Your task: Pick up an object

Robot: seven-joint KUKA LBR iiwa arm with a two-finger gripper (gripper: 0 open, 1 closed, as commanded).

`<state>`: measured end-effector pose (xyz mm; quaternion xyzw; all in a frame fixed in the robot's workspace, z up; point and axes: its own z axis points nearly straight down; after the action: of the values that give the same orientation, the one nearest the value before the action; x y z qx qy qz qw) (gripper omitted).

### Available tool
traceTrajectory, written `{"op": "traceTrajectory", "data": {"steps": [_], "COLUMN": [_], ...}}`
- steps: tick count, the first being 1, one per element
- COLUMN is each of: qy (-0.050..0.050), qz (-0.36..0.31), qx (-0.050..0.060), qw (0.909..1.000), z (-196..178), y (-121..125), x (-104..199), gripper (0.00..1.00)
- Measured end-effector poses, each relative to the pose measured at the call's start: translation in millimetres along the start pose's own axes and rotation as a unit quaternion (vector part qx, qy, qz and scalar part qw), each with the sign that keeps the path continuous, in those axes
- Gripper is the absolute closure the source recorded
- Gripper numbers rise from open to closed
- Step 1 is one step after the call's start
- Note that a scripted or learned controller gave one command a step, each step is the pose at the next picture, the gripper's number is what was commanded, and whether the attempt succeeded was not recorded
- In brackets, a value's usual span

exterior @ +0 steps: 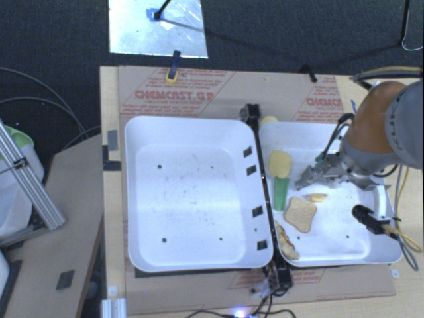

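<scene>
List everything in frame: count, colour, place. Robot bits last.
left bin: 1, white, left half of bench
right bin: 1, white, right half of bench, touching left bin
toast slice: 1, tan, middle of right bin
green stick: 1, green, right bin by left wall, below the round yellow piece
round yellow piece: 1, pale yellow, right bin, upper left
small yellow piece: 1, yellow, right bin, just below gripper
flat tan piece: 1, tan, lower-left corner of right bin
cardboard sheet: 1, brown with red print, under both bins
shiny plate: 1, silver, on floor above bench
arm: 1, grey and orange, from right
gripper: 1, grey, low over right bin
</scene>
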<state>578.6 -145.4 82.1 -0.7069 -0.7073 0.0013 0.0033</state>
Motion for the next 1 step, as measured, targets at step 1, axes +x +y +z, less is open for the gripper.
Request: {"op": "traceTrajectory", "data": {"steps": [1], "qy": [-0.001], "qz": [0.001], "qx": [-0.001], "qw": [1.0000], "z": [-9.7], "y": [-69.1], "x": [6.7], "gripper": [0.00]}}
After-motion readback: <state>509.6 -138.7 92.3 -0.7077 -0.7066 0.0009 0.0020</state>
